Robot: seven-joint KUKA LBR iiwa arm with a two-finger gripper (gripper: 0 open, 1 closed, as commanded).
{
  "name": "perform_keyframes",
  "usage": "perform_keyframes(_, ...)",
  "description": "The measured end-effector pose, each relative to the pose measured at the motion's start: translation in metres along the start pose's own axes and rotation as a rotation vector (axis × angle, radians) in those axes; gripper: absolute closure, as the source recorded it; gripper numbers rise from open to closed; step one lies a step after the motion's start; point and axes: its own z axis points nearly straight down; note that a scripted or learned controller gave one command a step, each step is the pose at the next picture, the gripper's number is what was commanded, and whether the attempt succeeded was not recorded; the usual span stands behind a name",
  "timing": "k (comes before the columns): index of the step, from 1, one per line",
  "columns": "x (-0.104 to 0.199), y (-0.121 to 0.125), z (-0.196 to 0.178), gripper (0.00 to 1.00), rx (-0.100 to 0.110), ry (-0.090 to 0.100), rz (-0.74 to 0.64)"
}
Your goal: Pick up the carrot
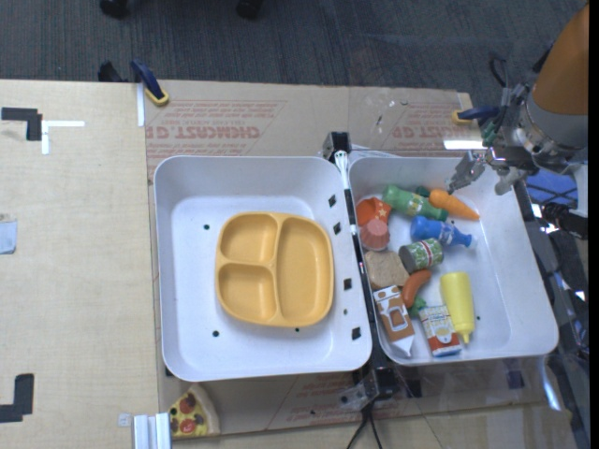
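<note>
Your gripper [477,169] hangs over the far right corner of the right bin [524,279], fingers spread and holding nothing. The carrot [453,204] lies just below and to the left of it in the camera view, near the bin's back wall, long axis slanting down to the right, its near end touching the green bottle [409,199].
</note>
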Motion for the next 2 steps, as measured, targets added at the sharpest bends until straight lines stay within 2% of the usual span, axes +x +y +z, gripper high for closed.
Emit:
perform_keyframes(1,0.0101,0.0344,0.1179,0.0,-0.002,-0.001,0.065)
perform_keyframes(2,0.0097,0.035,0.1079,1.0,-0.003,-0.004,0.06)
